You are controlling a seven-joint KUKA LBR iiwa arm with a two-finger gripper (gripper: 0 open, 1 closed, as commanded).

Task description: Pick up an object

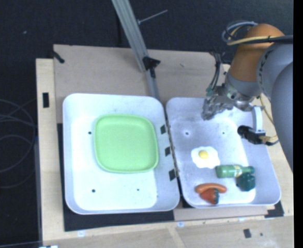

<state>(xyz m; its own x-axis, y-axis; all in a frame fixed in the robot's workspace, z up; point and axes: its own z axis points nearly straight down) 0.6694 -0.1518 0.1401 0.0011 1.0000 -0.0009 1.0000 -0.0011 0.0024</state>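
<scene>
The right bin (185, 138) holds a toy fried egg (205, 156) near its middle, a green bottle (233, 171) lying on its side just right of the egg, a dark green lump (246, 182) below the bottle, and a red-orange toy (211, 191) near the front wall. My gripper (210, 111) hangs over the back of this bin, well behind the egg and apart from every object. Nothing is seen between its fingers.
The left bin (79, 154) carries a light green square plate (125, 143). A grey pole (133, 30) slants up from between the bins at the back. The wooden bench (100, 68) borders both bins.
</scene>
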